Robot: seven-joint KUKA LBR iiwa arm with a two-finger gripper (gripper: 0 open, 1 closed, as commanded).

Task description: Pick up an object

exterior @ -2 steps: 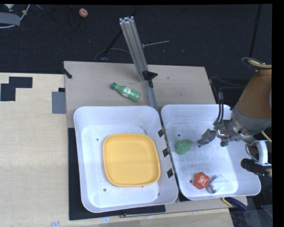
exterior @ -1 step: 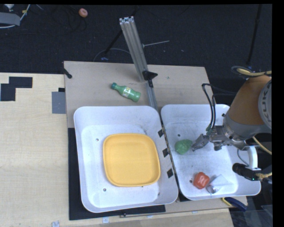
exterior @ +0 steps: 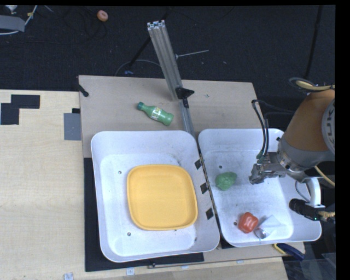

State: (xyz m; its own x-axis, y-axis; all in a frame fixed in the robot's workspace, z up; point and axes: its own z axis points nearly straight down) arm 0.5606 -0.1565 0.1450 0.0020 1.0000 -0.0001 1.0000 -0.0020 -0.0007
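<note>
Gripper (exterior: 258,174) hovers near right bin's (exterior: 273,235) middle, finger state unclear, maybe empty; best drop squarely onto green object (exterior: 226,180).

A green bottle (exterior: 155,113) lies on its side on the bench (exterior: 229,104) near its far edge, beyond the left bin's far rim. A slanted aluminium rail (exterior: 167,54) rises from the bench's far middle. A small orange ball (exterior: 102,15) sits on the dark floor beyond.

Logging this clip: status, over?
Gripper low in right bin, nothing seen held. Green lump just left of it, red item nearer front. Path clear.
</note>
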